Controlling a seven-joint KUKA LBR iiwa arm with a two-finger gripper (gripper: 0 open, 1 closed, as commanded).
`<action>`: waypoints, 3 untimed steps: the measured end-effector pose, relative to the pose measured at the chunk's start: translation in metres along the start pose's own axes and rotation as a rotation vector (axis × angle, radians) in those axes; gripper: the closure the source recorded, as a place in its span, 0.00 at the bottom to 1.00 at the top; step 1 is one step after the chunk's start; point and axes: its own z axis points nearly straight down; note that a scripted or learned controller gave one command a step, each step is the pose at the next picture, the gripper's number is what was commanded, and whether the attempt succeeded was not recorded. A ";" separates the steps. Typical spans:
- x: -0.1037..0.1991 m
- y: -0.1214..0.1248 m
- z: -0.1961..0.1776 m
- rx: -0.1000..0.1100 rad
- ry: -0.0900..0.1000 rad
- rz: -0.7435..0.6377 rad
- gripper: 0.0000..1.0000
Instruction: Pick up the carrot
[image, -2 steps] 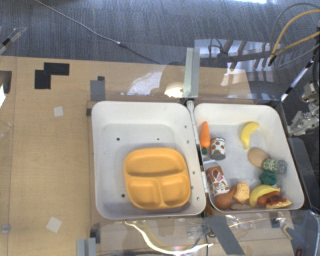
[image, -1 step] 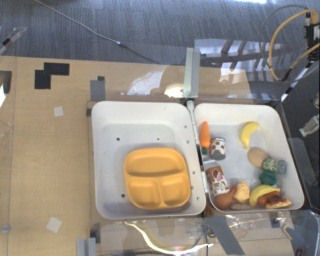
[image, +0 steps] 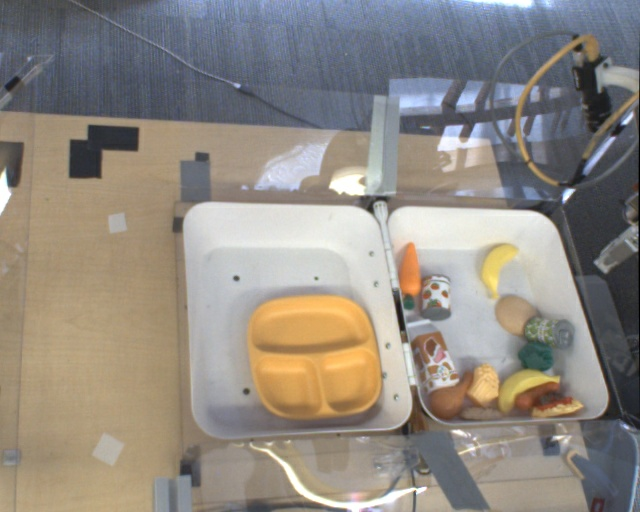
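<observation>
Nearest us the crowded toys (image: 500, 392), then the carrot (image: 410, 271) upright against the right bin's (image: 560, 240) left wall, so we'd drop straight down beside that wall; the claw's state we can't tell.

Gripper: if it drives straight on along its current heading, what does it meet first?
Hard to call: gripper sits at frame edge, heading unclear. Likely right bin rim first; carrot lies far beyond, by the other wall.
</observation>
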 end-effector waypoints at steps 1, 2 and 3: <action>0.013 -0.008 0.043 -0.002 -0.004 -0.350 1.00; 0.054 -0.057 0.184 -0.004 -0.018 -0.577 1.00; -0.007 -0.011 0.112 -0.002 0.001 -0.420 1.00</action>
